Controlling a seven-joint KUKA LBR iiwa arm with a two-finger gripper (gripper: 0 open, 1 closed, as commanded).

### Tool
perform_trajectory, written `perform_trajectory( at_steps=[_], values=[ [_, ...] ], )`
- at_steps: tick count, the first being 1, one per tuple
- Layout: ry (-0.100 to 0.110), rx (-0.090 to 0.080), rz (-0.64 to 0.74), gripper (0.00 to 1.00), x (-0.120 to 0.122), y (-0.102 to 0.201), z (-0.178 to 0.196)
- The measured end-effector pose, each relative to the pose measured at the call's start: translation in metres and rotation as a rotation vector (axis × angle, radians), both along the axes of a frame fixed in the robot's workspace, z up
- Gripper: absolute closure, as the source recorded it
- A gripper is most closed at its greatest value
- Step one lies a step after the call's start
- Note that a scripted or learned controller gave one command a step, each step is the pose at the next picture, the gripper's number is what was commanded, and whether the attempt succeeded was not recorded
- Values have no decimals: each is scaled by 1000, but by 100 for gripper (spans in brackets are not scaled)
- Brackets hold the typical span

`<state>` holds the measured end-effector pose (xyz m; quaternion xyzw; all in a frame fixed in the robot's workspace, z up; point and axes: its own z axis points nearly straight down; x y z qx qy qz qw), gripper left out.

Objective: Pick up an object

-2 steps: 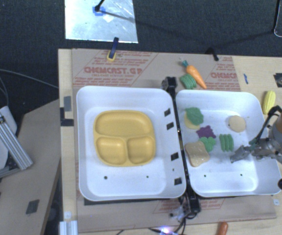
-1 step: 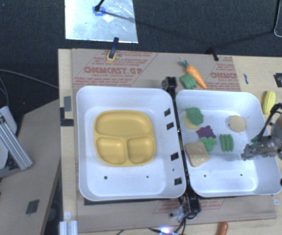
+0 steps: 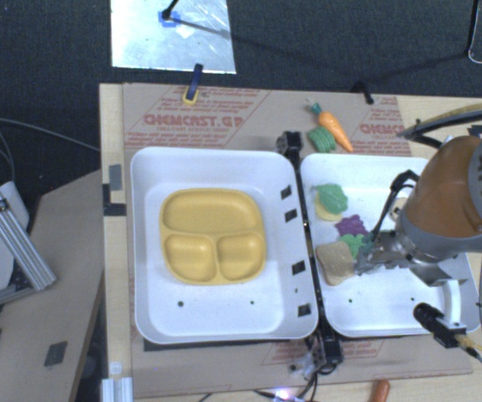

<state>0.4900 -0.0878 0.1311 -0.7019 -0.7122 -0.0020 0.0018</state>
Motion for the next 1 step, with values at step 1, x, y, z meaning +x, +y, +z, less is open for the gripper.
perform_trajectory(
  at_steps=[1],
  values=[
    [-5,-4,-6,100,0,54,56]
  ],
)
